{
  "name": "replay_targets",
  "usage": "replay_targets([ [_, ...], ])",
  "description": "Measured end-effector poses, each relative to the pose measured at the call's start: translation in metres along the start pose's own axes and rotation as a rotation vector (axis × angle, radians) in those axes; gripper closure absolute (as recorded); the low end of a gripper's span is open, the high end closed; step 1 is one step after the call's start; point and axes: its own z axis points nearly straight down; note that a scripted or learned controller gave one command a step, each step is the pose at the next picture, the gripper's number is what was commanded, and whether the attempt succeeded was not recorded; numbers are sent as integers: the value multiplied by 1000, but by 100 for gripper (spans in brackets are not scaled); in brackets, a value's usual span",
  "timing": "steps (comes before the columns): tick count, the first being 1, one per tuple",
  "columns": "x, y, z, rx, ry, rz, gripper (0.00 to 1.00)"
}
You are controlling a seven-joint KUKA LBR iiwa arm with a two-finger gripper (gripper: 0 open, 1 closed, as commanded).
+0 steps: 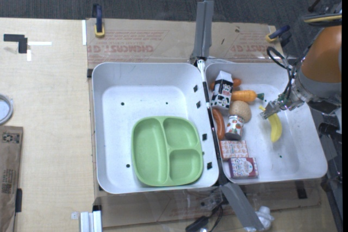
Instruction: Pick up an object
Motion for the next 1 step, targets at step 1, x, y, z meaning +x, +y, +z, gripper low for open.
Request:
replay_targets([
  [1, 58, 20, -116, 3, -1, 214, 100],
])
